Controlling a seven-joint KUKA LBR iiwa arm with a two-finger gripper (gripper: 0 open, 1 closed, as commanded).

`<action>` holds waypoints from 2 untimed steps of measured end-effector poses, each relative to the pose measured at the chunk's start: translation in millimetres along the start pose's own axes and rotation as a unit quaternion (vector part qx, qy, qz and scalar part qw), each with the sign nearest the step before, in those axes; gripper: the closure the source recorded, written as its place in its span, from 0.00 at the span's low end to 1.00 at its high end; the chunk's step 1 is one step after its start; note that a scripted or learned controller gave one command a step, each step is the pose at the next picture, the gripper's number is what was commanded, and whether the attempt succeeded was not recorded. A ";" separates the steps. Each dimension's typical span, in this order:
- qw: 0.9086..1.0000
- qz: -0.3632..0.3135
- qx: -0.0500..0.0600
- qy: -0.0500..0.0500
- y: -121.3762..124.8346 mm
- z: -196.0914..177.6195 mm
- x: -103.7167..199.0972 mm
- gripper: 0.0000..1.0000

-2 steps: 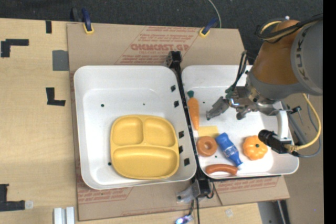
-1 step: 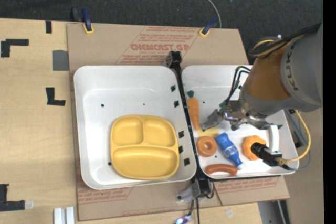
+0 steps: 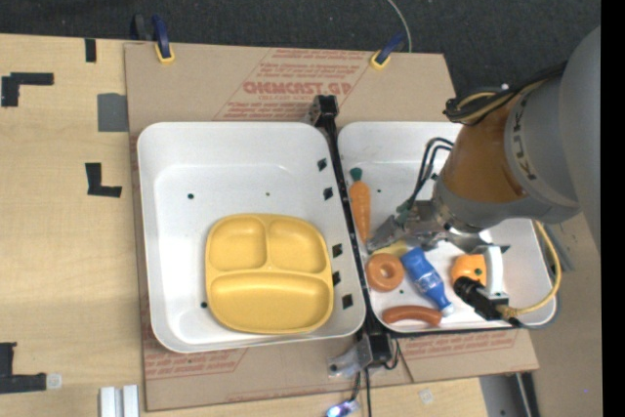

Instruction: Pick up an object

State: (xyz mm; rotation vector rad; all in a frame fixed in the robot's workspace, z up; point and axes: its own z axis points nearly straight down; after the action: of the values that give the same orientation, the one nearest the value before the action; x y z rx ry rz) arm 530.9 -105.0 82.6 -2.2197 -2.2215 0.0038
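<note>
In the right-hand shallow white bin (image 3: 441, 140), the gripper (image 3: 402, 228) hangs low over an orange toy carrot (image 3: 360, 207), a tan ring-shaped doughnut (image 3: 385, 272) and a blue plastic bottle (image 3: 426, 277); whether it grasps anything I cannot tell, so the pick looks unfinished.

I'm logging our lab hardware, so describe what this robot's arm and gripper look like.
The arm is bulky, rounded and grey, with an orange-brown band above the wrist. Black cables loop beside that band. The gripper is a dark grey metal piece, low over the right bin.
</note>
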 end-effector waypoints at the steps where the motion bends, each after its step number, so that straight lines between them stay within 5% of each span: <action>1: 1.000 0.000 -0.002 0.000 1.0 -12.8 0.3 1.00; 2: 1.000 0.000 -0.003 0.000 5.2 -73.7 -4.9 1.00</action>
State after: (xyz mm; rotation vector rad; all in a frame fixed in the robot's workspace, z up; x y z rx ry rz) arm 536.2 -109.8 156.3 -2.2226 -2.2252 -0.0040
